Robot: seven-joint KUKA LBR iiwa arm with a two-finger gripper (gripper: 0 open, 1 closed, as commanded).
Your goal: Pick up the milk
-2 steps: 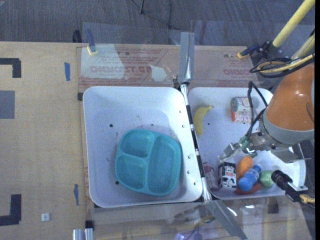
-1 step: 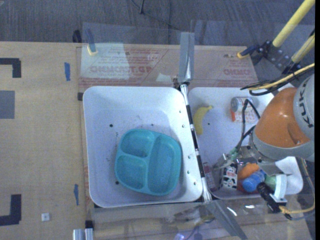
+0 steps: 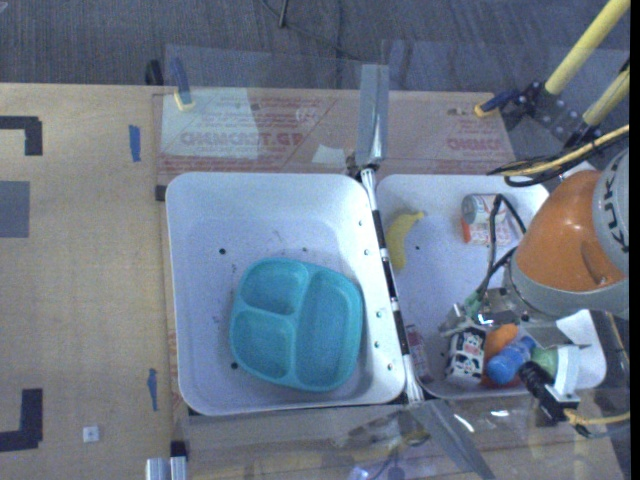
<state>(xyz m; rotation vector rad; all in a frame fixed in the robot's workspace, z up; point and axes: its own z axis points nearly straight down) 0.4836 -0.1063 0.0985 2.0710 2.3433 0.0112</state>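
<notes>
The milk (image 3: 465, 356) is a small white carton with black patches, standing near the front edge of the right bin (image 3: 435, 268). My gripper (image 3: 474, 319) hangs just behind and over the carton's top, under the orange band of the arm (image 3: 570, 243). The arm's bulk hides the bin's right side. Whether the gripper touches the carton is unclear.
Crowded beside the milk are an orange object (image 3: 498, 338), a blue one (image 3: 508, 363), a green one (image 3: 546, 358) and a white cup (image 3: 585, 363). A banana (image 3: 402, 236) and a red-and-white can (image 3: 482, 219) lie farther back. The left bin (image 3: 200, 228) holds a teal divided plate (image 3: 297, 323).
</notes>
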